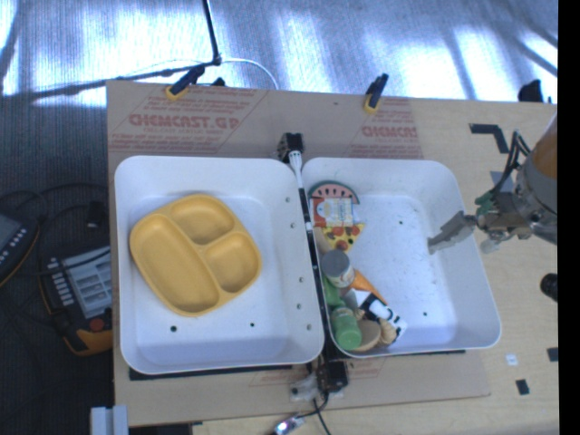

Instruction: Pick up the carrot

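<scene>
The carrot [367,290] lies in the right bin [444,329], in the heap of toys along its left wall, its orange body slanting from upper left to lower right between a grey can [336,265] and a black-and-white toy [381,313]. The tool [450,232] hangs over the bin's right side — well apart from the carrot, which sits to its left and nearer the front edge in the camera view. I cannot tell whether it is spread or pressed together — nothing visible sits in it.
</scene>
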You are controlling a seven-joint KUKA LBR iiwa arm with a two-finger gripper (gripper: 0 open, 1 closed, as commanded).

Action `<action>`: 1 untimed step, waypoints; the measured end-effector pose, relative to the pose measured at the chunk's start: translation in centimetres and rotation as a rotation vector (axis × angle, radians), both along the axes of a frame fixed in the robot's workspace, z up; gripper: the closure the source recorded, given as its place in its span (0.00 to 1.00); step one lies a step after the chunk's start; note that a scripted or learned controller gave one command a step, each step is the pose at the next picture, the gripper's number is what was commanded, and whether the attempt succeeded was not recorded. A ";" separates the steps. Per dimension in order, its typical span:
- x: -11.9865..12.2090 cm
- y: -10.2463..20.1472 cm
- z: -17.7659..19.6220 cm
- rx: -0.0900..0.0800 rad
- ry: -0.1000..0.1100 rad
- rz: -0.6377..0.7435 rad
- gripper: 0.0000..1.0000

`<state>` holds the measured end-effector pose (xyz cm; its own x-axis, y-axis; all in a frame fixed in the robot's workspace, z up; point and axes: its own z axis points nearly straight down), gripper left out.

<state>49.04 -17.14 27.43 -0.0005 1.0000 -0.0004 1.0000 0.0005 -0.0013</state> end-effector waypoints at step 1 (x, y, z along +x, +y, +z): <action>0.4 5.9 -17.3 0.001 0.003 -0.030 0.00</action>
